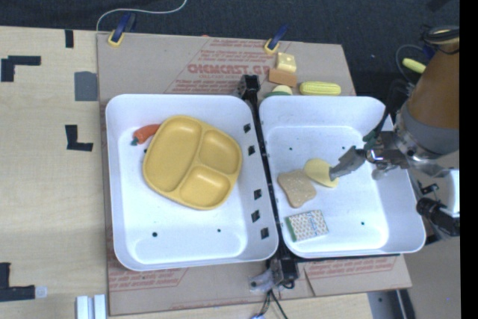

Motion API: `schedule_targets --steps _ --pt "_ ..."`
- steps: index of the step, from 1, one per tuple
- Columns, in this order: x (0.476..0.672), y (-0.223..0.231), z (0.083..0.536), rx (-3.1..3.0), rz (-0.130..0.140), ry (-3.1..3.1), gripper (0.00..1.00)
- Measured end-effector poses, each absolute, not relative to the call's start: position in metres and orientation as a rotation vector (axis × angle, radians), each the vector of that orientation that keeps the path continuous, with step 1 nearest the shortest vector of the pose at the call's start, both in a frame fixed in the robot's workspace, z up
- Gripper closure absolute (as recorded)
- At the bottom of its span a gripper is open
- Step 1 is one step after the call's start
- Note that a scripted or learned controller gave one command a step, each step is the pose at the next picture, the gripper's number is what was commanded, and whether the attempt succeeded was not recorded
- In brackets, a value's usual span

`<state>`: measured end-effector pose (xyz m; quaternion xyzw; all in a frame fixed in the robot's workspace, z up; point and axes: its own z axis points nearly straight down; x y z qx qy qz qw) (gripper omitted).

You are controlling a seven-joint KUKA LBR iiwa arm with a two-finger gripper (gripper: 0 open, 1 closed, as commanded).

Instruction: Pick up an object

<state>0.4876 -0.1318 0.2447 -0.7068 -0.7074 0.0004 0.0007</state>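
The jaws (342, 167) sit low in the right bin (373, 235), reaching in from three o'clock, their dark tips at the right edge of a pale yellow piece (319, 172); whether they are wide, narrow or closed on it cannot be told from this slant. The yellow piece lies near the middle of that bin. Touching it at seven o'clock is a tan, slice-shaped piece (297, 188), and further toward six o'clock lies a small patterned green-and-white square (307, 224), apart from both. Behind the jaws, at three o'clock, the grey wrist and its orange band (437, 90) rise over the bin's right rim.

The left bin (179, 250) holds a yellow divided plate (193, 161), with an orange, carrot-like item (145, 133) tucked partly under its ten o'clock edge. On the tabletop just past the bins at twelve o'clock rest a tan block (284, 71), a yellow corn cob (320, 89) and a small pale round thing (281, 90).
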Motion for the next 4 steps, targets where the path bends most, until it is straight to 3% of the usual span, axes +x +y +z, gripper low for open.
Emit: schedule_targets --steps 1,2,3,4 --pt "0.540 -0.107 0.129 -2.212 0.006 -2.221 0.00" --pt "0.554 -0.136 0.087 -2.222 -0.002 -2.223 0.00" --pt "0.560 -0.137 0.105 -2.237 -0.020 -2.237 1.00" --pt "0.559 -0.137 0.104 -2.236 -0.020 -2.236 0.00"
